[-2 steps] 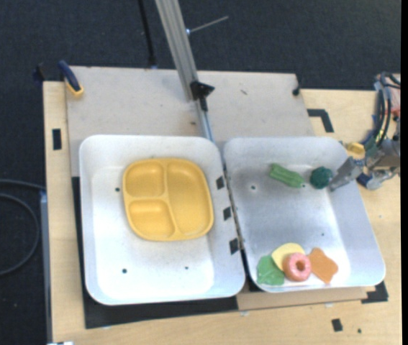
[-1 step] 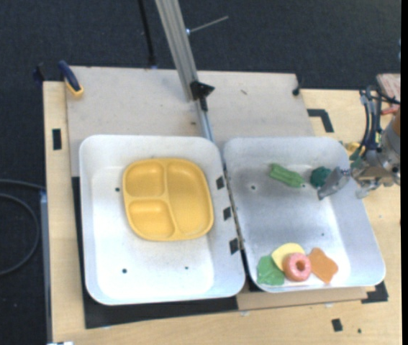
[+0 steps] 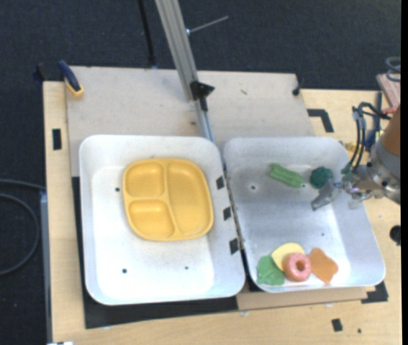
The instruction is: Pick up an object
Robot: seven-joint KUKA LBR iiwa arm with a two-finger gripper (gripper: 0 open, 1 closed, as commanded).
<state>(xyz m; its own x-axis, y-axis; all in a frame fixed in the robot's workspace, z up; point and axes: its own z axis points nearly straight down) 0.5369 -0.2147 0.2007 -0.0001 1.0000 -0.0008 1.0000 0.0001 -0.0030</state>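
Note:
The right bin (image 3: 347, 236) holds several toy pieces. A light green oblong piece (image 3: 286, 175) lies near its back, with a dark green round piece (image 3: 322, 176) just to its right. At the front lie a green leafy piece (image 3: 268, 270), a yellow piece (image 3: 288, 253), a pink ring (image 3: 298, 267) and an orange piece (image 3: 324, 264). My gripper (image 3: 339, 195) reaches in from the right, low over the bin's right half. It sits just in front of and to the right of the dark green piece. Its fingers (image 3: 322, 197) are spread open, with bare bin floor between them.
The left bin (image 3: 103, 264) carries a yellow divided plate (image 3: 168, 197). A metal post (image 3: 178, 42) rises behind the bins. Cables (image 3: 362, 124) hang by the arm at the right edge of the bench.

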